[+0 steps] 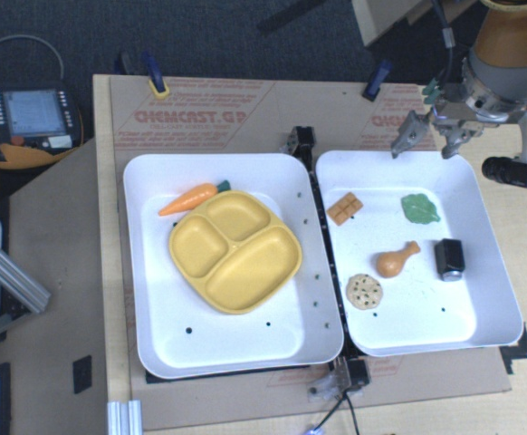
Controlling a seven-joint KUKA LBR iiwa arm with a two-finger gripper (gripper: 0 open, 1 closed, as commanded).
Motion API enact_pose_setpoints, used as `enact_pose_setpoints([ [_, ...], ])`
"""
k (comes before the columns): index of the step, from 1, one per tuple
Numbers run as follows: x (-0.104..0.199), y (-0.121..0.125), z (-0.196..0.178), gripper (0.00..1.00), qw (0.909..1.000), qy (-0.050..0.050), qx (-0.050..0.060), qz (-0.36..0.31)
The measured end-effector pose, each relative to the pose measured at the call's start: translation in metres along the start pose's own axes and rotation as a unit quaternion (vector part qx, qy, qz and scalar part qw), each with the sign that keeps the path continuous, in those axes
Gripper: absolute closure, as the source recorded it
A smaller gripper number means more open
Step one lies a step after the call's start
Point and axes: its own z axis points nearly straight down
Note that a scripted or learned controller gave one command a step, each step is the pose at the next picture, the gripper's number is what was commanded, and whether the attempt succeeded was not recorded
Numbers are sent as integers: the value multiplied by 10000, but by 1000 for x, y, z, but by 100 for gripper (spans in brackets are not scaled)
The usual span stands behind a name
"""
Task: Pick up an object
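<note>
Above the right bin's (494, 284) far rim, gripper (424, 143) hangs spread and empty; nearest it inside lies a green leaf (419, 208), judged light, thin, best pinched across its middle.

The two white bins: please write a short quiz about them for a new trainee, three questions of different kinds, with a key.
1. True or false: the carrot lies inside a compartment of the yellow plate.
2. Which item in the right bin lies nearest the claw? A) cookie B) green leaf C) drumstick
3. Fill in: the black block sits in the ___ bin.

Key: 1 false, it lies beside the plate's rim; 2 B; 3 right.
</note>
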Motion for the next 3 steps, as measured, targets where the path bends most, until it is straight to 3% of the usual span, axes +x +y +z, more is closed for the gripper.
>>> enact_pose_setpoints([
  [1, 0, 2, -8, 0, 10000, -9, -68, -13],
  [3, -5, 13, 112, 0, 10000, -6, -56, -11],
])
